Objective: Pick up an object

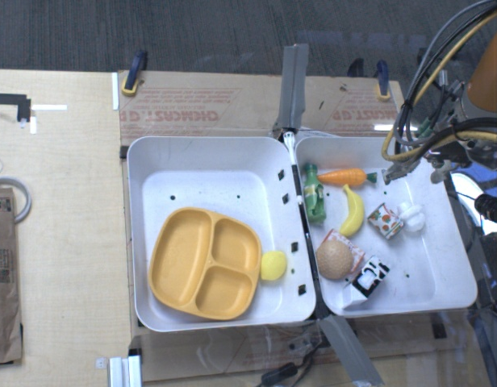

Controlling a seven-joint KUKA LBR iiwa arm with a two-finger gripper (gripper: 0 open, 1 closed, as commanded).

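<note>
My gripper (411,174) hangs over the back right of the right bin (442,297), open, with nothing between its fingers. Below and left of it lie an orange carrot (346,176), a green bottle (314,192) and a yellow banana (353,211). A small red and white carton (385,221) and a white lump (411,216) sit just under the gripper's front side. Nearer the front are a brown ball (334,259) on a red and white packet (351,247) and a black and white item (368,277).
The left bin (192,160) holds a yellow divided plate (205,262) with a small yellow ball (273,266) beside its right edge. A grey divider (293,95) runs between the bins. Cables (442,47) loop above the arm at the right.
</note>
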